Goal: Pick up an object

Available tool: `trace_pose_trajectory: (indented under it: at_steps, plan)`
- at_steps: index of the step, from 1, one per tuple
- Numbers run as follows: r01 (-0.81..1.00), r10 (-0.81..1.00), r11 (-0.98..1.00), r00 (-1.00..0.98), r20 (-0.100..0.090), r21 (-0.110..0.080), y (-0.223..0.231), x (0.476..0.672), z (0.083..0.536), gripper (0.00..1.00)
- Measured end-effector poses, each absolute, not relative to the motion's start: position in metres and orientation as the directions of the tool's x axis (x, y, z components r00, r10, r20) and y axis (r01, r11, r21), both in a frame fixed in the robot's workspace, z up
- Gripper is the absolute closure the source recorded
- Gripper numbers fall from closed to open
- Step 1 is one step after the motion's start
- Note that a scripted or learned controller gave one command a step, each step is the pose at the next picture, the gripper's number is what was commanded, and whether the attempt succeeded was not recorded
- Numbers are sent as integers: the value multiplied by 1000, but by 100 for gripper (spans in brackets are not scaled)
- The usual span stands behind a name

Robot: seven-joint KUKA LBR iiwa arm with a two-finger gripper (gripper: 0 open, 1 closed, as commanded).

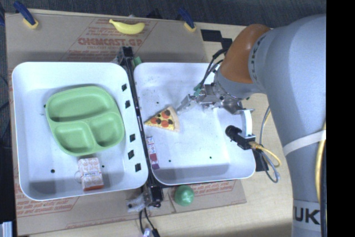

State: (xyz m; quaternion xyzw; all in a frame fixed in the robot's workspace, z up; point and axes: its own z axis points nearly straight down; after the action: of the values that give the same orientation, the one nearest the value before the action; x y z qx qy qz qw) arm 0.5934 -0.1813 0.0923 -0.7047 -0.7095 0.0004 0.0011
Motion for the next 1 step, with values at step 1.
trace_pose_trajectory:
  at_steps: [1]
  plan:
    - [1000,1000,10,-10,1,-2,-181,594,103,100]
